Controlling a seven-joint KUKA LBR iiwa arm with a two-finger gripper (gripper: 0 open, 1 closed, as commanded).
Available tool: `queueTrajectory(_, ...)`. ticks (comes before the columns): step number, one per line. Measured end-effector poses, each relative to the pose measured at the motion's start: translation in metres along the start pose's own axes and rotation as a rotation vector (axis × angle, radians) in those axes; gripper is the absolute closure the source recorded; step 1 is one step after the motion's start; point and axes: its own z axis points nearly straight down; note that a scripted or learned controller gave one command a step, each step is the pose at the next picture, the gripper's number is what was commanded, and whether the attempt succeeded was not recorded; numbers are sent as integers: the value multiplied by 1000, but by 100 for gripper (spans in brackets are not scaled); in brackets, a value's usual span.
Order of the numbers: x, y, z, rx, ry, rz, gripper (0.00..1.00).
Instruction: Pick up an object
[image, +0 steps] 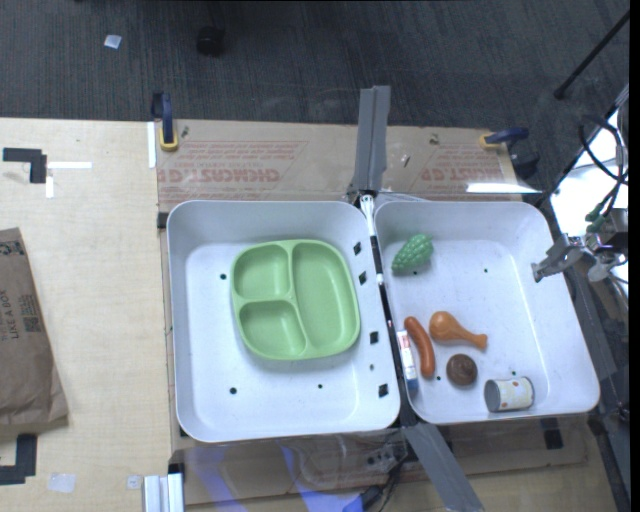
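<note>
- Five candidates for the pick lie in the right bin (560, 330): a green leafy toy (412, 253) near the top left corner, an orange drumstick (456, 329) at mid-floor, a sausage (420, 347) beside the left wall, a brown ball (461, 370) just below the drumstick, and a can (509, 393) on its side near the lower right corner.
- A marker (408, 358) lies along the left wall, touching or nearly touching the sausage.
- The gripper (553, 262) hangs over the bin's right rim, well apart from every item and holding nothing; whether it is spread or pressed together cannot be told at this size.
- The left bin (200, 400) bears a green divided plate (297, 298).
- Risk, as a judgement: the ball and the can look apt to roll from a closing grip, and the sausage sits so close to the wall and marker that a finger could catch either one.
</note>
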Motion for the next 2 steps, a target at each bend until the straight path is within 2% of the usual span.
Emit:
queueTrajectory(1, 60, -5, 171, -1, 1, 354, 0)
queueTrajectory(2, 25, -30, 105, -2, 0, 258, 0)
